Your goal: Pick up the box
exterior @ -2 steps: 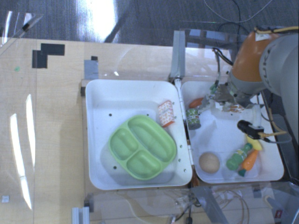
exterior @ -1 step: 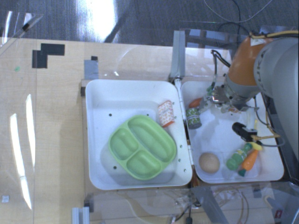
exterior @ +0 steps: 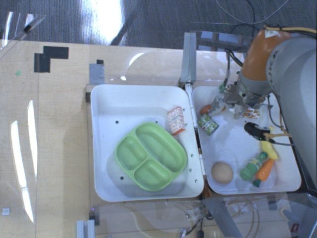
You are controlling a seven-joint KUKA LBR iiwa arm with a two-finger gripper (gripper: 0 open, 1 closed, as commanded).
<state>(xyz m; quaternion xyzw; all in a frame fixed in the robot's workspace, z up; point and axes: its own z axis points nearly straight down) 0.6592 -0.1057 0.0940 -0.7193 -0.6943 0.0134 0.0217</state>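
Fingers [exterior: 225, 103] hidden under the wrist, state unclear, above a small green printed box [exterior: 208, 124] in the right white bin [exterior: 292, 182]

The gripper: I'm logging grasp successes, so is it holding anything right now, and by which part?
It cannot be told. The gripper sits low in the right bin near a small green box, but the wrist hides its tips.

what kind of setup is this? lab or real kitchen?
Most likely a robot lab bench, not a kitchen: two white bins side by side on a wooden table, toy food such as a carrot, loose cables, and the arm reaching in.
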